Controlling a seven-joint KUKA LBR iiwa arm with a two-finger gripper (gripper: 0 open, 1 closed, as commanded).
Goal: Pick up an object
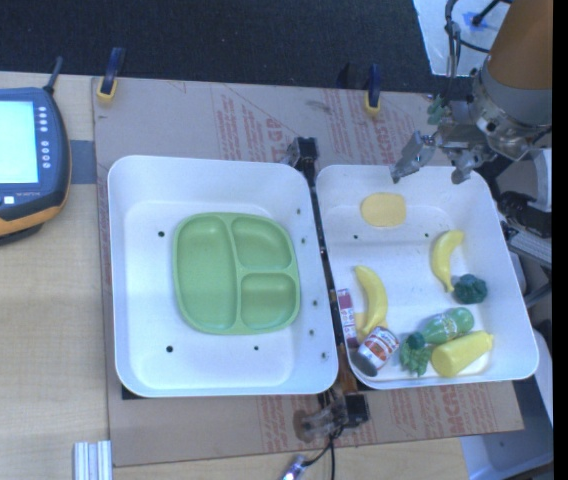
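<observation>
My gripper (pixel 432 168) hangs open over the far edge of the right bin (pixel 414 253), fingers spread apart with nothing between them. Just below it lies a flat yellow round piece (pixel 383 209). Further toward the front are two bananas, one (pixel 371 299) near the bin's left side and one (pixel 446 256) at the right. A broccoli piece (pixel 469 288), a green bottle (pixel 445 325), a yellow pepper-like object (pixel 460 353), another green piece (pixel 414 352) and a small can (pixel 376 349) lie in the front part of the bin.
The left bin (pixel 144 268) holds a green divided plate (pixel 235 272). A tablet-like controller (pixel 9 158) sits at the left of the bench. Blue-and-yellow clamps (pixel 110 76) hold the cardboard at the back edge.
</observation>
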